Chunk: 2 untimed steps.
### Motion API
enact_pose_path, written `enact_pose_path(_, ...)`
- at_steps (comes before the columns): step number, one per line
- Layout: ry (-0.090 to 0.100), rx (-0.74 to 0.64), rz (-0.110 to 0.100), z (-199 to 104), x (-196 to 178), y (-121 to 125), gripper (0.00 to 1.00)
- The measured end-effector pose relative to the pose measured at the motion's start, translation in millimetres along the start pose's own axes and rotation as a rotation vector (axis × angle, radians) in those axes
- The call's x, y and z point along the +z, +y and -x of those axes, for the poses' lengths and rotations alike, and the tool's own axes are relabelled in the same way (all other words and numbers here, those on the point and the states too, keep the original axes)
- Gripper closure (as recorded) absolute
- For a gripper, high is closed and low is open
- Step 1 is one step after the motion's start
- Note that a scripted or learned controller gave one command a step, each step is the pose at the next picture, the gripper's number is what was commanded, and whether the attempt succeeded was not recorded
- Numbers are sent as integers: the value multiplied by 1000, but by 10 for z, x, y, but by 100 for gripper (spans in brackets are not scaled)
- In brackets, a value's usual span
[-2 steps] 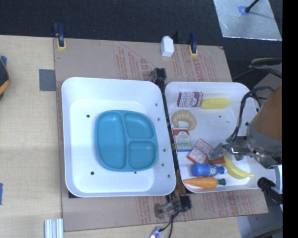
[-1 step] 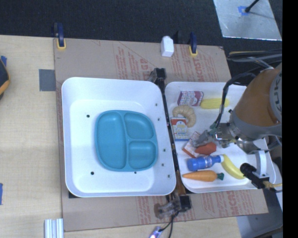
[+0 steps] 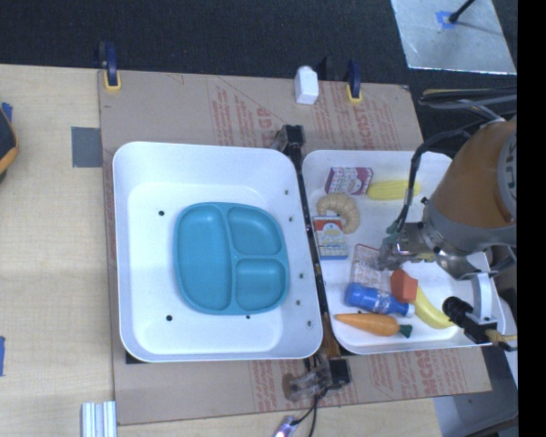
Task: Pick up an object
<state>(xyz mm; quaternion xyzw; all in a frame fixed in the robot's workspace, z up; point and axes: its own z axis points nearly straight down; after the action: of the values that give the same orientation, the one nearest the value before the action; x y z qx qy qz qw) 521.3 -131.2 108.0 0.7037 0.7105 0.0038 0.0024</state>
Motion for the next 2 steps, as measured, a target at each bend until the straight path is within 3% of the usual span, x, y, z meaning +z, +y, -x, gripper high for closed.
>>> enact_pose_path(1,0,0,0,0,1,-1,0)
enact_pose_path(2,0,8,-5,645,122,-415,0)
